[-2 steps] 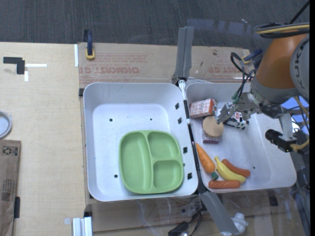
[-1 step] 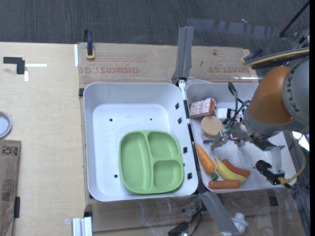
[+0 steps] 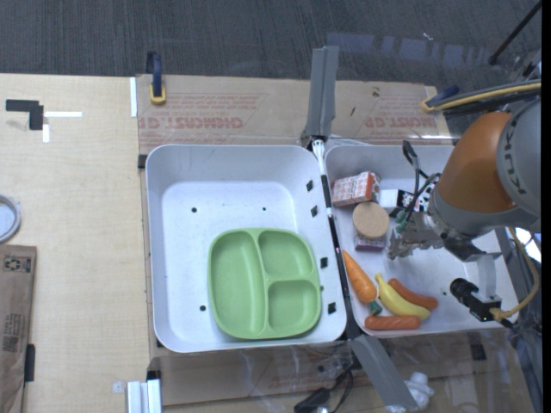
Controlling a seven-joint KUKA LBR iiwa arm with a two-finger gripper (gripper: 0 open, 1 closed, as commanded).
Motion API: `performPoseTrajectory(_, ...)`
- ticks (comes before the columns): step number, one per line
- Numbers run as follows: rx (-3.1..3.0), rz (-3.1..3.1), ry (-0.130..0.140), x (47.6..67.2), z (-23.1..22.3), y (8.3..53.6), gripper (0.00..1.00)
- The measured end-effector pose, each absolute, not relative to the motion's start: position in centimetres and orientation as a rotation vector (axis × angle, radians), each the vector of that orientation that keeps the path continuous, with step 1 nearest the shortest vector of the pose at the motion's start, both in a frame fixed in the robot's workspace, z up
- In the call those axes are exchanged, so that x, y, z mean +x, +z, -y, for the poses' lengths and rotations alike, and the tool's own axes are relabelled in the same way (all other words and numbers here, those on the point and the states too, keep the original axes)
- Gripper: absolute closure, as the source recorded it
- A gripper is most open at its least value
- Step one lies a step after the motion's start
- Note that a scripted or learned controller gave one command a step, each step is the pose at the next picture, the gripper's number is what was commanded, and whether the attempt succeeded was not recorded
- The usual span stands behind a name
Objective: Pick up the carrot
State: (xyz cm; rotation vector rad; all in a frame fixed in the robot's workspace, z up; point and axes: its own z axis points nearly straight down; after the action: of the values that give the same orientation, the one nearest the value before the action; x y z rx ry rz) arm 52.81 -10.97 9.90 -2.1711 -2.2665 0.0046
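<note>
Pale wooden bench (image 3: pixel 77 256) with cardboard sheet (image 3: pixel 232 110) bearing mirrored red lettering, unreadable, two white bins, carrot (image 3: pixel 359 277) orange, tapered, lying slantwise at left wall of right bin (image 3: pixel 448 325), lower centre-right, beside banana (image 3: pixel 396 299), gripper (image 3: pixel 403 243) above right bin, nothing visibly held.

floor: dark grey carpet (image 3: pixel 172 20) far | bench: light wood top (image 3: pixel 69 231) left | cardboard sheet (image 3: pixel 232 110) under far bin edges | blue clamp (image 3: pixel 155 76) far-left | tape roll (image 3: pixel 7 220) left edge
</note>
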Motion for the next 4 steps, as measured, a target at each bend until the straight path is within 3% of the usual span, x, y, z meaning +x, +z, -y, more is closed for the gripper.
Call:
performPoseTrajectory(1,-2.197,2.247,0.002,62.3,2.2,19.2,1.00)
performPoseTrajectory(2,-2.123,2.315,0.005,59.5,3.4,19.1,1.00)
performPoseTrajectory(3,-1.729,2.624,0.002,63.3,-4.8,19.1,1.00)
performPoseTrajectory(4,-1.299,2.864,0.001,65.4,-4.1,19.2,1.00)
